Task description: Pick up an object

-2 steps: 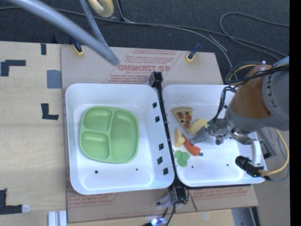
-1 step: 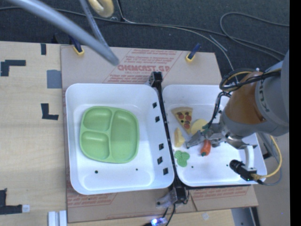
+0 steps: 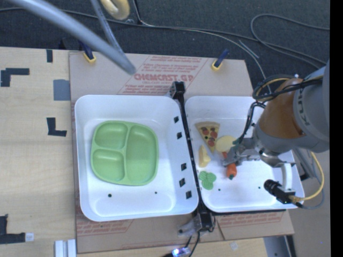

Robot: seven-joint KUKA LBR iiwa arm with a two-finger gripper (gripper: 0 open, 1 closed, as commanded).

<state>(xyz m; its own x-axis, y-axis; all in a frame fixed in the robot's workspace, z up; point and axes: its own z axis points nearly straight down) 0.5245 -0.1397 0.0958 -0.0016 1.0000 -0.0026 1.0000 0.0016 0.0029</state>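
The right bin holds several toy foods. A pizza slice lies near its back left. A pale yellow piece and a yellow wedge lie just in front of it. A green leafy piece rests near the divider. My gripper hangs low over the bin's middle, reaching in from the right. A small orange-red piece sits right at its tip. Whether it is gripped or only touched cannot be made out.
A green divided plate lies in the left bin. A black divider runs between the bins. The arm's grey and orange body covers the right bin's right side, with cables looping around it. Bare white floor lies along the right bin's front.
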